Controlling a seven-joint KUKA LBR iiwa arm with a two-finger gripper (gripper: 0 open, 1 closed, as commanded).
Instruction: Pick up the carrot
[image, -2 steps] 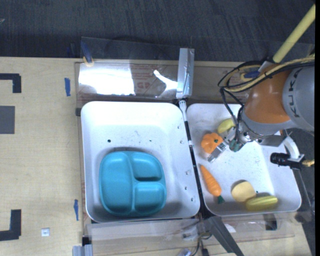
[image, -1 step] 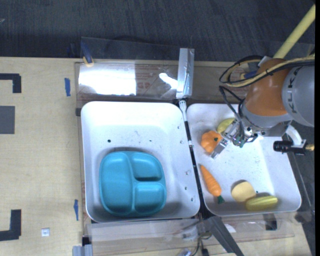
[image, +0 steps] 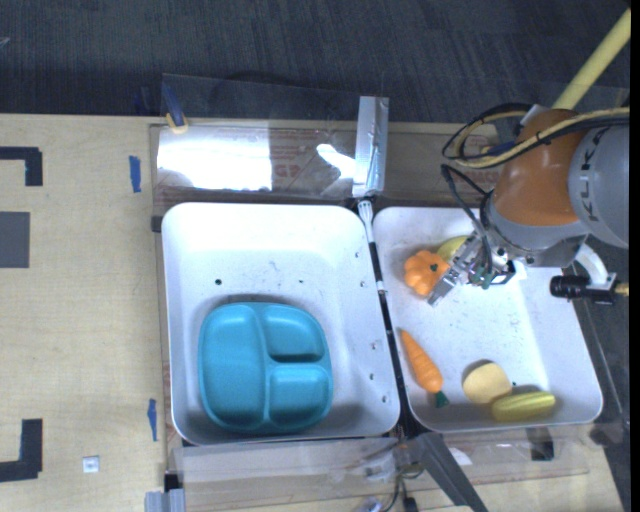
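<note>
Although the arm's grey body and orange band cover the upper right corner of the right bin (image: 560, 340), the gripper (image: 447, 284) can be seen lowered over that bin's upper left part. Its fingers are small and blurred, so whether they are apart or together cannot be told. The tips sit just beside, perhaps touching, an orange pepper-like toy (image: 422, 270); a yellow object (image: 452, 246) behind it is partly hidden by the gripper. The carrot (image: 421, 362) lies untouched along the same bin's left wall, tilted, its green end toward the front. Near the front edge rest a pale round toy (image: 486, 381) and a yellow-green one (image: 523, 404), touching. The left bin (image: 270, 240) holds a blue divided plate (image: 264, 365).
</note>
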